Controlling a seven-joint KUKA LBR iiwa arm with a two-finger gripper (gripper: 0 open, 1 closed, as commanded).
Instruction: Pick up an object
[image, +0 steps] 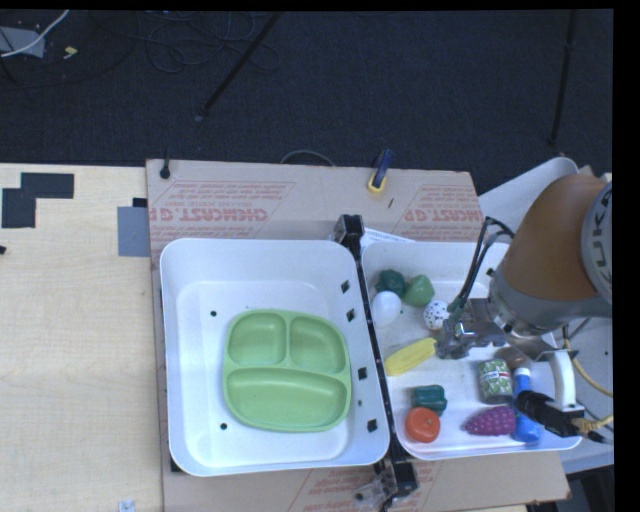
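crowded right bin (400, 262): yellow corn (411, 355) touching the gripper (452, 343), near the divider wall; white ball (386, 307), green pieces (405, 286), dotted ball (434, 315), can (494, 380), grapes (491, 421), orange fruit (423, 426) packed around. roomy left bin (190, 300), holding just a green divided plate (288, 370). pincer state too blurred, cannot tell.
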